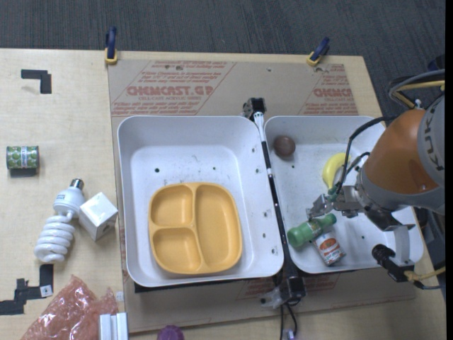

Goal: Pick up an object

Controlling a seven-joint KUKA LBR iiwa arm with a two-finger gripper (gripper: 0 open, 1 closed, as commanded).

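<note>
Lying nearest the camera, at the bottom edge, a crumpled pink mesh bag is sitting on the bench beside a small purple object of which little is showing. Above them the left white bin is holding a yellow plastic plate with three compartments, lying flat. The right white bin is holding four things: a small brown ball near its far left corner, a yellow rounded object partly hidden by the arm, a green bottle lying on its side, and a small jar with a red-and-white label just beside the bottle.

The grey arm with its orange band is reaching in from the right — its gripper is hanging low over the green bottle's upper end, very near it. Whether it is clenched or released, I cannot tell. Left of the bins, a white spiral light bulb, a white cube and a green can are resting on the bench.
</note>
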